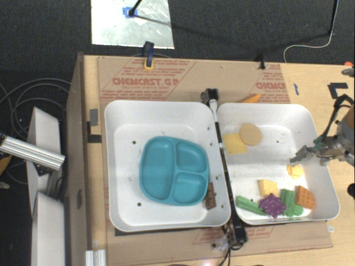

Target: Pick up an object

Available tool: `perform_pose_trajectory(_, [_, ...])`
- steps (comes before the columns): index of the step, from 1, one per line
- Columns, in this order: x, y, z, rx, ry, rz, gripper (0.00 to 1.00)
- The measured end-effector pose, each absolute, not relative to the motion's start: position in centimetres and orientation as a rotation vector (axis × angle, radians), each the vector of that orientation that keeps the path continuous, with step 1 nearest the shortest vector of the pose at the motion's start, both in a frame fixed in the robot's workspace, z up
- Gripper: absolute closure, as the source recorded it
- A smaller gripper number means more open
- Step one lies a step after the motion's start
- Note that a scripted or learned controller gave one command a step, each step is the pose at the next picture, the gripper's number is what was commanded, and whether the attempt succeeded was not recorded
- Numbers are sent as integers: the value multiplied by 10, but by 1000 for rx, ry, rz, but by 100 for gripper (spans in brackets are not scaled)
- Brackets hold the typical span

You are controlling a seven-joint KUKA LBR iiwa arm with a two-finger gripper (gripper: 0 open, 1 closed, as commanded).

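A brown cardboard sheet (166, 76) printed with red lettering covers the bench (77, 148), which stands on dark carpet (44, 32). A shiny square plate (131, 15) lies on the floor beyond it. Black cables (22, 101) coil at the left beside white rails (41, 204).

Red print on the brown cardboard sheet (166, 76) reads "CHEMCAST". A partial repeat shows near its right end. The smaller lettering is illegible.

Two white bins (166, 112) — one teal plate (173, 170), roughly eight toy foods (272, 195).
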State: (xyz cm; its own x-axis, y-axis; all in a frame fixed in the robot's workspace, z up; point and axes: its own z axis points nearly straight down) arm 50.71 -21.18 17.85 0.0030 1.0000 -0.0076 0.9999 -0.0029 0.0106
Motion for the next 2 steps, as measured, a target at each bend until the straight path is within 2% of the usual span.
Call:
perform_pose_trajectory(1, [525,-201,157,2214,2225,2,0])
perform_pose_trajectory(2, [502,-207,148,2222,2221,0,0])
